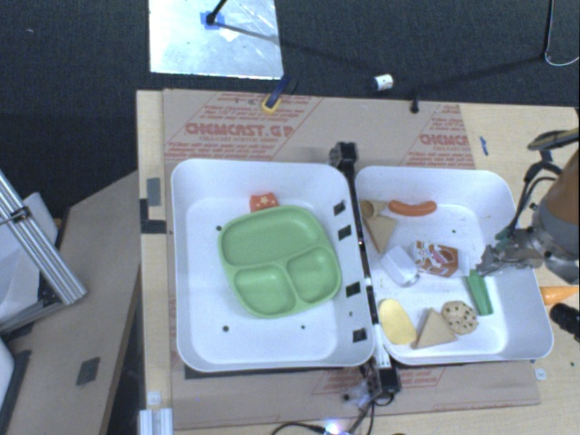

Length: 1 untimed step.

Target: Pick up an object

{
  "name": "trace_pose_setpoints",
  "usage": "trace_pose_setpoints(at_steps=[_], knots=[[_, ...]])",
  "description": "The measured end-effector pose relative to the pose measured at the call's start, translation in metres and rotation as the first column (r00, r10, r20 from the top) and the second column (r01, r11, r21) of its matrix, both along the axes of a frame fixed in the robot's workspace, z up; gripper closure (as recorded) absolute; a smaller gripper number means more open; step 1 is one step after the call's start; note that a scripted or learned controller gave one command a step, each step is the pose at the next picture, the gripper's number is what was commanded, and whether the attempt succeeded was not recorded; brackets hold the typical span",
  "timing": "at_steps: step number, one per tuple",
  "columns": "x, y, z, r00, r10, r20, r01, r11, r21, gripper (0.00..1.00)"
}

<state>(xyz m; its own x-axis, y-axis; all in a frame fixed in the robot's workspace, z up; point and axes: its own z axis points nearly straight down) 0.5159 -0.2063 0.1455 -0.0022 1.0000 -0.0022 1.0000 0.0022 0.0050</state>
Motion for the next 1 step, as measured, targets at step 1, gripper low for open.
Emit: trace_pose_setpoints(at_steps=[1], knots=[[0.003,0.0071,0.0461,1.0,0.002,0.0,-0.002,1.0,0.0,1.0]])
